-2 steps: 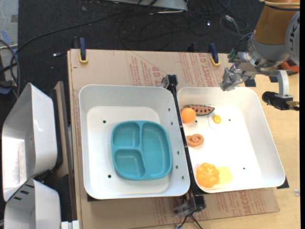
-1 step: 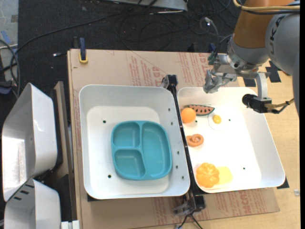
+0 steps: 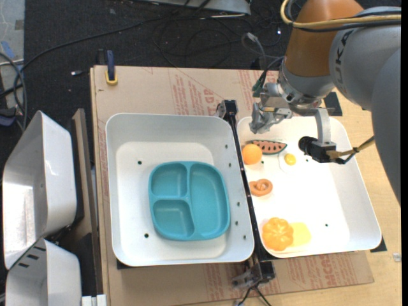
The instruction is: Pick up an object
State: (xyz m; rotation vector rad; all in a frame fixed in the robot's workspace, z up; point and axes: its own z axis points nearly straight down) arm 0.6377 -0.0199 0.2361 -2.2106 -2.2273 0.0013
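Observation:
In the right bin [image 3: 357,203] lie several small items. An orange ball [image 3: 252,153] rests by the left wall, touching a watermelon slice [image 3: 272,147]. A small yellow piece [image 3: 290,159] is just to their right. Further forward sit an orange ring [image 3: 261,187], a large orange fruit [image 3: 278,233] and a pale yellow piece [image 3: 300,234] beside it. My gripper [image 3: 262,123] hangs over the bin's back left corner, just above and behind the ball and the slice. I see nothing held in it.
The left bin [image 3: 121,171] holds a teal divided plate [image 3: 189,199]. A black divider [image 3: 245,183] runs between the bins. A black part on a cable [image 3: 317,148] hangs from the arm over the right bin's back. The right bin's right half is bare white floor.

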